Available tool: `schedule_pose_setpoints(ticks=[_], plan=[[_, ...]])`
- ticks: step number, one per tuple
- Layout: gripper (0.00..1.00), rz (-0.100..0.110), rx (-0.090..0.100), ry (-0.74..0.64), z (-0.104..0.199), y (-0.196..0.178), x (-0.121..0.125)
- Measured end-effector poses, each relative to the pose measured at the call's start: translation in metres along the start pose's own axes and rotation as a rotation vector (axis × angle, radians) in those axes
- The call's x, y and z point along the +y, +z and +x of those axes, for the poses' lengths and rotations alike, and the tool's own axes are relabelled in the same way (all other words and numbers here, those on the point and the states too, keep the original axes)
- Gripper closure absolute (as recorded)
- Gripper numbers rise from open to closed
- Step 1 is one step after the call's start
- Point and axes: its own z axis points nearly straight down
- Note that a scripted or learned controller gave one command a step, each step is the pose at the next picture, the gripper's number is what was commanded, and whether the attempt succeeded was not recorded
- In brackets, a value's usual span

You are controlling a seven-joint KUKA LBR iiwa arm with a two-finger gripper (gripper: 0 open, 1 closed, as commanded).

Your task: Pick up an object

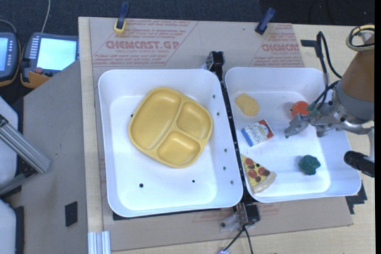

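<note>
The right bin [280, 81] holds several small items: a pale yellow cookie-like piece [247, 104], a small blue, white and red carton [257, 132], a pizza slice toy [258, 172], a green broccoli-like lump [309, 164] and a red-orange item [299, 108]. My gripper [295, 127] hangs low over the right bin, just right of the carton and just below the red-orange item. Nothing is visibly held in it. The arm partly hides the bin's right side.
In the left bin [119, 175] lies a yellow divided plate [171, 127]. A black divider with clamps [215, 60] runs between the bins. Cardboard covers the bench around them, and screens stand off the bench at far left.
</note>
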Motion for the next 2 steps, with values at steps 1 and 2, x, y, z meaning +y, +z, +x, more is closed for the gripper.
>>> schedule_pose_setpoints(ticks=[1, 2], plan=[[0.00, -0.003, -0.001, 0.000, 0.004, 0.061, 0.004], [1.00, -0.007, -0.003, 0.001, 0.003, 0.049, 0.004]])
